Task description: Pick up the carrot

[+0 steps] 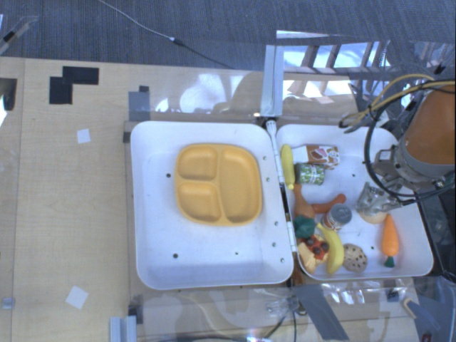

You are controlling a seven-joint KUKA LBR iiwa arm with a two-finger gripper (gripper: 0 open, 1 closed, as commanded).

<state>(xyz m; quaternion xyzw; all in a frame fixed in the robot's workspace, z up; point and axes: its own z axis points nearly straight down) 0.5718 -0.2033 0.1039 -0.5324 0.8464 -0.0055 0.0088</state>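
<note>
Hidden and unclear spots

The gripper (372, 199) blurs into glare, fingers unreadable; the arm (431, 137) runs off frame at three o'clock; labels on the small can (310, 173) and box (322, 154) are illegible.

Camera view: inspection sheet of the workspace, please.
Surface: wooden bench bearing two white bins, left bin and right bin.
Job's things: carrot lies in the right bin, near its right wall, not held.
Clutter: yellow divided plate in the left bin; banana, small can, cookie and other toy food in the right bin.
Grippers: hand is over the right bin, up-left of the carrot.
Cables: yellow and black hoses loop above the arm.
Surroundings: dark carpet.
</note>
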